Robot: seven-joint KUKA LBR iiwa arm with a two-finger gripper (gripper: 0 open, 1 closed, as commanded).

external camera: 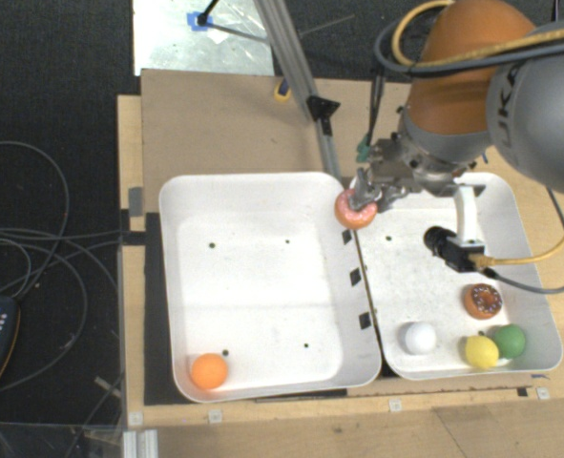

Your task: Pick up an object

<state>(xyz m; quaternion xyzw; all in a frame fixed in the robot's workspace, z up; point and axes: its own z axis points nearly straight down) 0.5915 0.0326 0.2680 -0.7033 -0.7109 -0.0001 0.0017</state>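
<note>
The gripper [364, 198] hangs over the strip where the two white bins meet, close to their far edges. Its jaws pinch a pink doughnut [356, 212] by the upper part. The doughnut hangs over the far right corner of the left bin [170, 256], overlapping the rim.

In the left bin an orange ball [208, 371] lies by the near edge, close to the near left corner.

The other things gather toward the near right corner of the right bin [550, 324]. A white ball [418, 338] lies near the near edge, toward the bin's left side. A yellow fruit [481, 351] and a green ball [510, 341] lie side by side, touching or almost so, by the near right corner. A brown doughnut [483, 301] lies just beyond them, toward the right edge.
</note>
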